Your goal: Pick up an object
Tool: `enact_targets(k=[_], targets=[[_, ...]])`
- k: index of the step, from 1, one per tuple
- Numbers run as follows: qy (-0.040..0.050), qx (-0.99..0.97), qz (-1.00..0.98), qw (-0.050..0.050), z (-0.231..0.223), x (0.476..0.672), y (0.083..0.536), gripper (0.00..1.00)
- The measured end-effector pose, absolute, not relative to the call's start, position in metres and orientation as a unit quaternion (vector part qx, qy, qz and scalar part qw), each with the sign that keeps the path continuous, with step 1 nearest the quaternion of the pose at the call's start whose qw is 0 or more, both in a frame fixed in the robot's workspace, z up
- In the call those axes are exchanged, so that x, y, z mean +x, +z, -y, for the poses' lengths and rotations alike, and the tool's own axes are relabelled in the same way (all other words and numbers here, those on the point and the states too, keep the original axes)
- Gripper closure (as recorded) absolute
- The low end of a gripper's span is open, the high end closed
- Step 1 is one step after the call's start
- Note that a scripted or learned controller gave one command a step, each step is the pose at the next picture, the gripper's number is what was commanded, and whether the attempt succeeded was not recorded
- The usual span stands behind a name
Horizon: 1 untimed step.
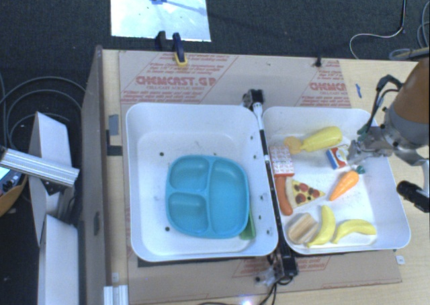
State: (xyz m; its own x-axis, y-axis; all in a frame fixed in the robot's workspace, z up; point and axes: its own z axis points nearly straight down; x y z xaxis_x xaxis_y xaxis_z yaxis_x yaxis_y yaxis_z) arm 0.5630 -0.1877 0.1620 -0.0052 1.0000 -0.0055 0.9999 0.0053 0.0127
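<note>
The arm [411,105] comes in from the right and is cut off by the frame edge, so little beyond its wrist is visible. Its gripper [354,151] hangs low over the right bin [403,226], above a small red, white and blue carton [336,157] that it partly hides; whether its jaws stand wide or narrow cannot be told, as the tips blur into the clutter below.

Just beside the gripper lies a carrot [345,185], slanted, and near the bin's far side a yellow corn cob [317,140]. Toward the near rim sit two bananas [342,228], a bread roll [302,228] and a pizza slice [306,193], close together. A hot dog [283,193] lies along the left wall (perhaps touching it).

The left bin [144,162] holds a blue divided plate [206,196], with bare white floor around it on three sides; something green [248,227] peeks from under its right edge.
</note>
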Motion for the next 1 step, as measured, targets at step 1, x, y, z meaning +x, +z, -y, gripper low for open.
enact_targets(k=[1], targets=[[0.0005, 0.706, -0.708, 0.001, 0.1863, 0.5586, 0.1577, 0.00]])
